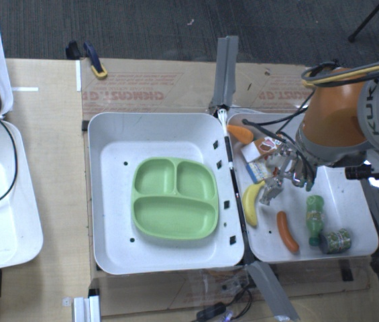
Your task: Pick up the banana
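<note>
Banana (251, 204) lies at the right bin's (360, 206) left edge. Gripper (274, 189) hovers just beside it, approaching; whether it's spread or closed, I cannot tell. Next, descend squarely.

Banana (251, 204): yellow, peel intact, short and curved. Lies flat on the floor of the right-hand bin (350, 245), close to the bin's left wall, long axis running roughly top to bottom of the view. Upper end curves rightward; lower end is darker at the tip.
</note>
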